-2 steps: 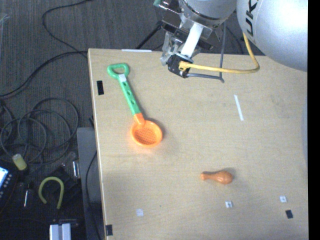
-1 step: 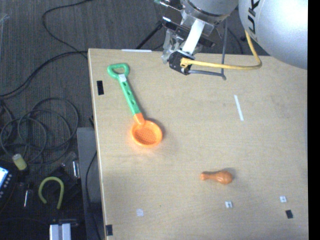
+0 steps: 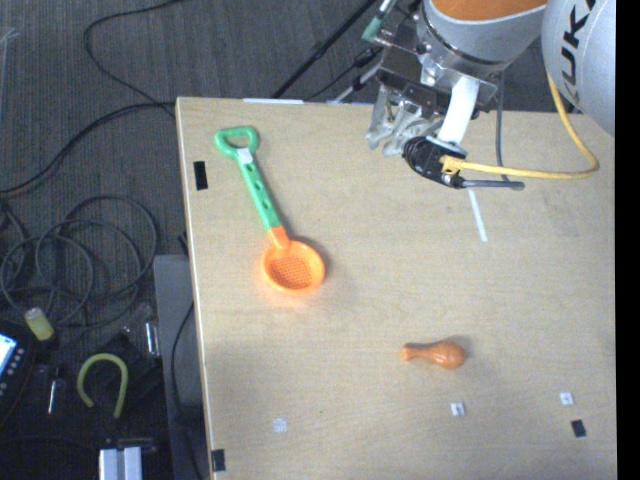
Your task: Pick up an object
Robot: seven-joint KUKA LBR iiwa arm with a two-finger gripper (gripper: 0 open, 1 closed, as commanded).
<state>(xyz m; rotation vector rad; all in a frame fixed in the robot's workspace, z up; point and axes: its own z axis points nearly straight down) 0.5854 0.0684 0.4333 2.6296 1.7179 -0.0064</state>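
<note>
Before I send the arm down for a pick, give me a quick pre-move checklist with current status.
1. Targets in view: green-handled orange sieve spoon and small orange pear-shaped toy lie on the wooden surface - ok.
2. Targets apart from each other - ok.
3. Gripper over a target: it hangs near the far edge, away from both - not ok.
4. Finger opening - cannot tell.
5. Yellow cable near the wrist, clear of both targets - ok.

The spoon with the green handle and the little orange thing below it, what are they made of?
The spoon looks like plastic: bright solid green and orange, a smooth moulded handle with holes, and a dotted strainer bowl. The little orange thing seems plastic or rubber, smooth and slightly shiny; it is too small to tell which.
</note>
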